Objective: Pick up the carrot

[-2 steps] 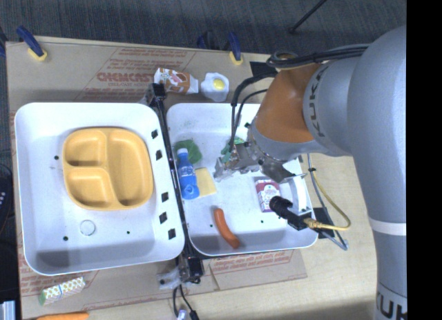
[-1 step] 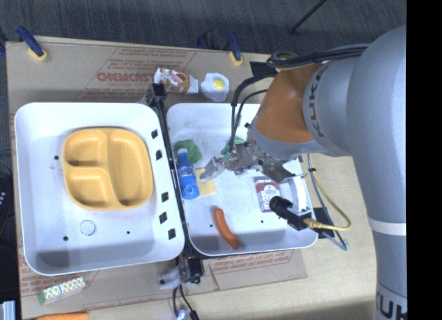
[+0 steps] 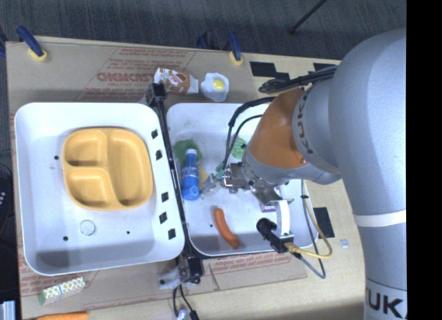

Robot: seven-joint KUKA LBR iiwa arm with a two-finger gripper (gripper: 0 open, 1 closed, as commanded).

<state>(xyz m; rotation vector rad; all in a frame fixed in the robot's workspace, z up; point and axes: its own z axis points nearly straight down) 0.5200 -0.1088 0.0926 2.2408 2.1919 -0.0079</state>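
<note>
The carrot (image 3: 226,228), a short orange stick, lies at a slant on the floor of the right bin (image 3: 200,119), near its front wall. My gripper (image 3: 226,177) hangs low over the middle of that bin, under the orange band of the arm (image 3: 280,139). It is just right of a blue bottle (image 3: 190,182) and a hand's width behind the carrot. Nothing touches the carrot. The wrist hides the gripper's tip.
A green item (image 3: 185,151) lies behind the blue bottle, and another green piece (image 3: 239,149) peeks out beside the arm. The left bin (image 3: 41,242) holds a yellow divided plate (image 3: 108,167). Behind the bins lie a small packet (image 3: 172,80) and a yellow-white toy (image 3: 215,86).
</note>
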